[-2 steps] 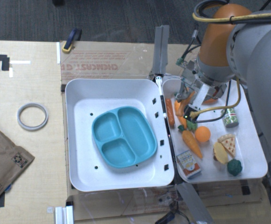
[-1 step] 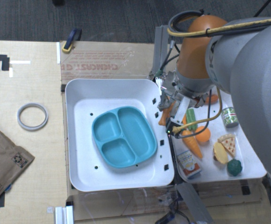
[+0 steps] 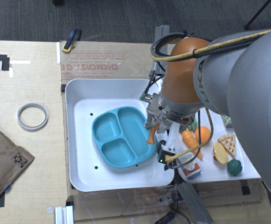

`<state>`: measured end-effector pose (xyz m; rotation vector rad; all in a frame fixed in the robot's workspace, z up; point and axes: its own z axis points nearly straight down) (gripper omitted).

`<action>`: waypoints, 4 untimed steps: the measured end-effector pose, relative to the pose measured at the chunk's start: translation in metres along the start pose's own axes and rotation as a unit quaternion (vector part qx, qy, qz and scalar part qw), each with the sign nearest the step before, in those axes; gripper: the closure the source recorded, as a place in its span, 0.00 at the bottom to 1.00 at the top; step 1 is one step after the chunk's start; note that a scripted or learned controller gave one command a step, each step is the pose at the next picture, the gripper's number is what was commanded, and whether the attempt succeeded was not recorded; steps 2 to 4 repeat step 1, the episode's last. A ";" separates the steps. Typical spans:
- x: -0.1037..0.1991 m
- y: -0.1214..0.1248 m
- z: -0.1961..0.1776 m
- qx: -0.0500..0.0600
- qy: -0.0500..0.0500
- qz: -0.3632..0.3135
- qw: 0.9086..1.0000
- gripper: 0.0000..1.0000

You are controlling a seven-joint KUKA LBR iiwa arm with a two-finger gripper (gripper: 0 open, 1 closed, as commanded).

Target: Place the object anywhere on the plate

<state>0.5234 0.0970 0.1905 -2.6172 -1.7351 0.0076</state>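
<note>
Over the right rim of the blue plate, the jaws hung with a small orange carrot pinched between them, pointing downward. The carrot sat just at the plate's right edge, its lower tip about level with the rim, and I could not tell whether it touched the plate. The plate itself, split into three compartments, lay in the left white bin, tilted a little toward the near corner.

Behind the jaws the arm filled the right side, its orange band bulging above the wrist with a yellow cable looped over it.

In the right bin lay a second carrot, an orange fruit just beside it, a pizza slice, a dark green piece and a small carton near the front.

The table was pale wood; a roll of tape rested on it to the left, a brown cardboard box lay near the left corner, and a flattened cardboard sheet lay behind the bins. Beyond the table the floor was grey carpet
</note>
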 end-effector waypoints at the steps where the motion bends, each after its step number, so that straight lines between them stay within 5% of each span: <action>1: 0.000 0.000 0.000 0.000 0.000 0.000 1.000 0.00; 4: 0.000 0.000 0.000 0.000 0.000 0.000 1.000 0.00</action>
